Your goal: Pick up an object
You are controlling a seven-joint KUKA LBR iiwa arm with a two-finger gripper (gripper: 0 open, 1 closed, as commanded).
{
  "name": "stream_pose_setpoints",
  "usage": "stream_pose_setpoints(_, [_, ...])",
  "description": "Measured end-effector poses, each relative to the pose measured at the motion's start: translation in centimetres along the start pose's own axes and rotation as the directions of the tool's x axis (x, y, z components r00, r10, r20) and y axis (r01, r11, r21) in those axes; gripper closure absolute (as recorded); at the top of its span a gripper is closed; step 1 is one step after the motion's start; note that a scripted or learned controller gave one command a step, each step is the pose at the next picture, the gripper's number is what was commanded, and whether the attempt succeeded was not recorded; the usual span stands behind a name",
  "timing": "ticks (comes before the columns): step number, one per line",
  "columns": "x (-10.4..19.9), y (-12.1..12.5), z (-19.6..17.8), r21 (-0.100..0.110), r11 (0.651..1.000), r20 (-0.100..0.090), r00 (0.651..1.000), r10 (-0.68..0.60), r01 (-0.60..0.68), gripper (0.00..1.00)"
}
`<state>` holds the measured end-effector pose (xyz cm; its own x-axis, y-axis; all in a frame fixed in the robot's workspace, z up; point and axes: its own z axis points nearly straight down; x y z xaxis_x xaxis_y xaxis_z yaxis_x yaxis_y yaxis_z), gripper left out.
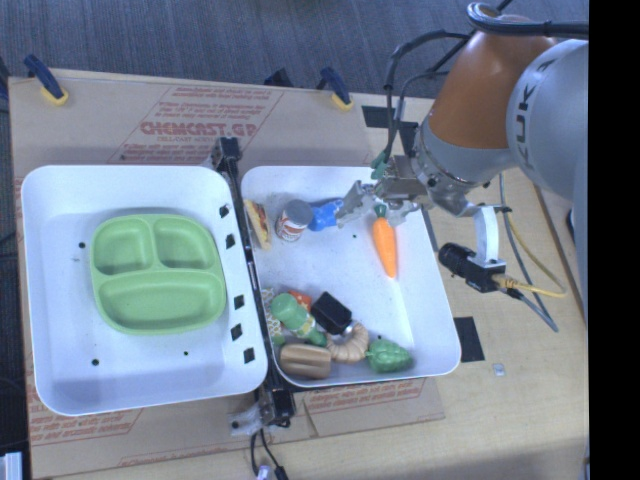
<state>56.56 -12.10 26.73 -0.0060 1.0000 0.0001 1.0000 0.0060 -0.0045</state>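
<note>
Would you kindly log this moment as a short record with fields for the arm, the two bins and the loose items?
arm: grey with orange band, reaching in from the right
gripper: over the right bin's far end, above the carrot's top
left bin: green divided plate
right bin: carrot, small can, blue item
near end pile: black block, green pepper, bread roll

Gripper (372,200) above right bin (425,298), toy carrot (385,247) just below its tip.
</note>
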Motion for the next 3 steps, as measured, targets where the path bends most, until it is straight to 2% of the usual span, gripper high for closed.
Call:
stream_pose_setpoints(1, [-9.1,2.4,8.4,0.000,0.939,0.000,0.939,-0.344,0.344,0.00])
stream_pose_setpoints(2, [-8.8,1.4,17.6,-0.002,0.921,-0.003,0.921,-0.390,0.390,0.00])
stream_pose_setpoints(3, [-9.0,1.1,17.5,-0.001,0.670,0.000,0.670,-0.743,0.743,0.00])
